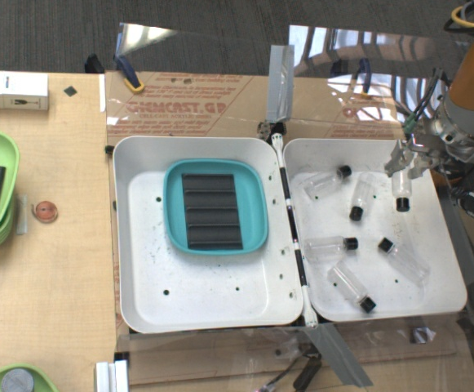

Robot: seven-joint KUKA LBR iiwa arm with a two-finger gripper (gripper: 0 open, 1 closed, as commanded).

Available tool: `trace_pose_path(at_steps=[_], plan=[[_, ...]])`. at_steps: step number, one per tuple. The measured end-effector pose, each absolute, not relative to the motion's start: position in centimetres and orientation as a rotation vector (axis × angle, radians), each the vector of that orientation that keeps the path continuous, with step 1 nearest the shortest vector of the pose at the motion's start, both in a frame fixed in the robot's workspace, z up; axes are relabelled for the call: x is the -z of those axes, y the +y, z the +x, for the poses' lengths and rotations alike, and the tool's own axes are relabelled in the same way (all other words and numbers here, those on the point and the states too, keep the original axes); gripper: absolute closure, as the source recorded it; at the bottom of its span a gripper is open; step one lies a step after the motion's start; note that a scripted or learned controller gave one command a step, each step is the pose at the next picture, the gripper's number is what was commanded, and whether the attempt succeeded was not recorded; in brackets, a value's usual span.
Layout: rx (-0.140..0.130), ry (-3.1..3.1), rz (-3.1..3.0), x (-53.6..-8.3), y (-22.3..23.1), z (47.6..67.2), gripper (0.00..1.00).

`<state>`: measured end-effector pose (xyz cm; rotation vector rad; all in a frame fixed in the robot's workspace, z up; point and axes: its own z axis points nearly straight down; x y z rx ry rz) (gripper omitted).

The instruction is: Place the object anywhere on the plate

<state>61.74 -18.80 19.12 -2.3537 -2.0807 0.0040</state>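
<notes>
**Two bins, a plate in one, vials in the other**

The left bin (139,243) and the right bin (449,300) sit side by side, edges touching along the middle. The plate (216,207) lies in the left bin, toward its back half. Vials are scattered across the right bin: one (329,180) near the back, one (356,199) just right of it, one (352,287) toward the front. The gripper (401,166) hangs over the right bin's back right part, with a vial (401,193) upright just below it.

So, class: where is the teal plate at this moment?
The teal plate lies in the left white bin, toward its upper middle in the camera view, with a dark ribbed insert on it.
</notes>
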Motion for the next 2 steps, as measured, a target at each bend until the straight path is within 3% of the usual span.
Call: trace_pose_path(at_steps=[1, 2], plan=[[-0.004, -2.080, -2.354, -19.1, -18.8, 61.7, 0.00], [-0.003, -2.042, -2.388, -27.1, -21.3, 60.8, 0.00]])
